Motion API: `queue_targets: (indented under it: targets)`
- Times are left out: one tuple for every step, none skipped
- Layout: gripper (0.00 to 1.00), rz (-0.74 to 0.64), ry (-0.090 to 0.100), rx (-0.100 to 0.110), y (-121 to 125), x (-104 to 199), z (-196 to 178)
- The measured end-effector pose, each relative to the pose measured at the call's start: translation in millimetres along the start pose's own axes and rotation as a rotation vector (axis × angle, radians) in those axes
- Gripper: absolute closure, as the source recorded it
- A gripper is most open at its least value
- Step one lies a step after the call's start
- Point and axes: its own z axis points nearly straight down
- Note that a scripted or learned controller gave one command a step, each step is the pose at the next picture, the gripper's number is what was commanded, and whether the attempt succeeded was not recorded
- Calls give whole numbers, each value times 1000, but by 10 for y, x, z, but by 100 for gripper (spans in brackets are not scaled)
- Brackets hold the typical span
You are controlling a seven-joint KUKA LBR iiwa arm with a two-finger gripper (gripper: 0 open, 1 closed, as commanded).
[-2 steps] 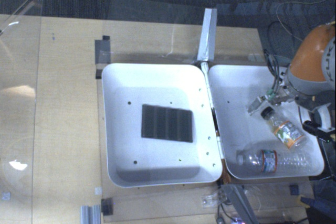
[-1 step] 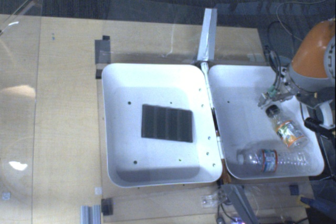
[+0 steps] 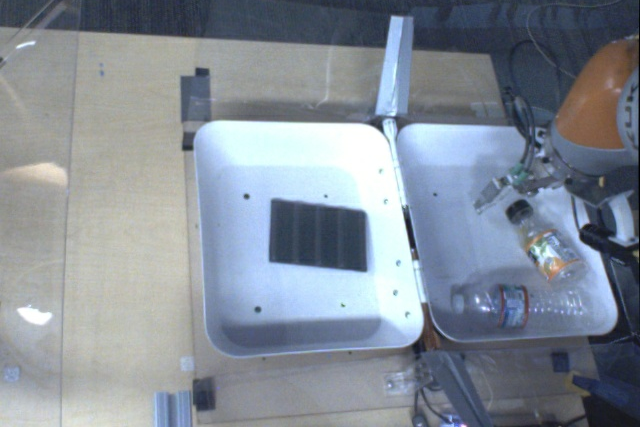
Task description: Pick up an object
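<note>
In the right bin (image 3: 450,165) a small clear bottle (image 3: 548,253) with an orange label lies at a slant, its black cap (image 3: 517,211) pointing up-left. A larger clear plastic bottle (image 3: 525,303) with a blue and red label lies along the bin's near wall. My gripper (image 3: 505,187) hangs over the right bin, just above and left of the black cap, under the grey wrist with its orange band (image 3: 598,110). Nothing shows held in it. A dark ribbed rectangular pad (image 3: 318,235) lies flat in the middle of the left bin (image 3: 230,165).
A metal post (image 3: 396,65) stands at the back between the two bins. Cables (image 3: 530,75) trail behind the right bin near the arm. The wooden bench (image 3: 110,215) stretches left of the bins under a clear sheet.
</note>
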Motion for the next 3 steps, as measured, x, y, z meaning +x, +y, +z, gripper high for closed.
queue_targets:
  targets:
    - [0, 37, 3, 6, -145, -98, 126]
    - [0, 89, 1, 8, -382, 19, -553]
    - [0, 53, 0, 6, -133, -108, 123]
